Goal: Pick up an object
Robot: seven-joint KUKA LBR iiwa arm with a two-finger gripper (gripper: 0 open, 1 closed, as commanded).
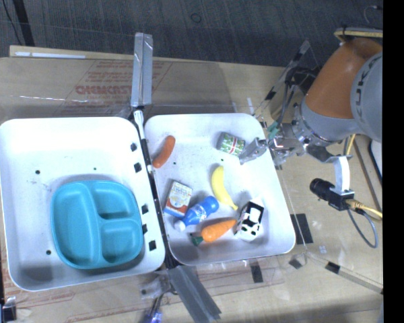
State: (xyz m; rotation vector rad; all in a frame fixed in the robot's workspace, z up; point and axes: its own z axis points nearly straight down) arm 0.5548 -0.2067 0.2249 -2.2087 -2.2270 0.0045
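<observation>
The right bin (188, 123) holds several items. A green can (231, 142) lies at its back right, and an orange-red sausage (163, 151) at its back left. In the middle is a yellow banana (221, 186). Toward the front are a small carton (179, 196), a blue bottle (200, 211), an orange carrot (217, 229) and a black-and-white toy cow (251, 221). My gripper (257, 147) hangs over the bin's right rim, just right of the green can. I see nothing held in it.
The left bin (27, 140) holds a blue divided tray (96, 224). A metal post (142, 69) stands behind the seam between the bins. The arm comes in from the right above the bench, with cables (289, 86) around the wrist.
</observation>
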